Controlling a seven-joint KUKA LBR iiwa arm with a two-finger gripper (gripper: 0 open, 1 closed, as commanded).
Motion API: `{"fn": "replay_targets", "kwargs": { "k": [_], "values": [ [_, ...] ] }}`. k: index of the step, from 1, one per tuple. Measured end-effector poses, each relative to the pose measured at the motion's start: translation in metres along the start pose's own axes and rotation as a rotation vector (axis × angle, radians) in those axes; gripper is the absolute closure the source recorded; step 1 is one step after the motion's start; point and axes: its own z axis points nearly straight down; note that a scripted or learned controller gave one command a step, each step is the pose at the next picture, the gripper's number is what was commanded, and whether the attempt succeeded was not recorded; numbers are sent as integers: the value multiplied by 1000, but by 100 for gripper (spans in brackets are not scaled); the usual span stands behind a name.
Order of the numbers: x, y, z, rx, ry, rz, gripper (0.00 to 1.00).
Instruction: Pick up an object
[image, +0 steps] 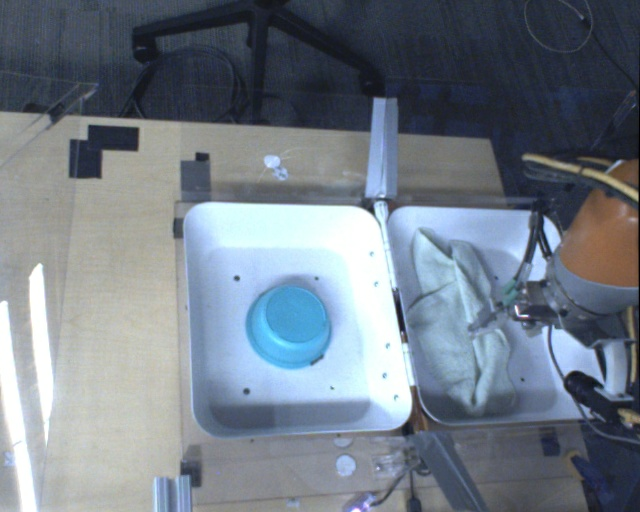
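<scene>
We see our arm (598, 250) reaching in from the right edge, its orange band bulging above the grey wrist, which sits low and tilts leftward. Thin cables run along its near side and loop down below the wrist. At the wrist's left end our gripper (497, 310) points left and slightly downward, its slim metal fingers (487, 318) splayed a little apart at the tips, with nothing visibly between them

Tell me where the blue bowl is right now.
The blue bowl sits upside down near the middle of the left bin, across the divider from the crumpled cloth in the right bin.
</scene>
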Motion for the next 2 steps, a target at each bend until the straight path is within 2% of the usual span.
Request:
{"fn": "replay_targets", "kwargs": {
  "k": [1, 2],
  "values": [
    [16, 30, 94, -18, -3, -79, 0],
    [16, 33, 82, -24, -4, -79, 100]
  ]
}}
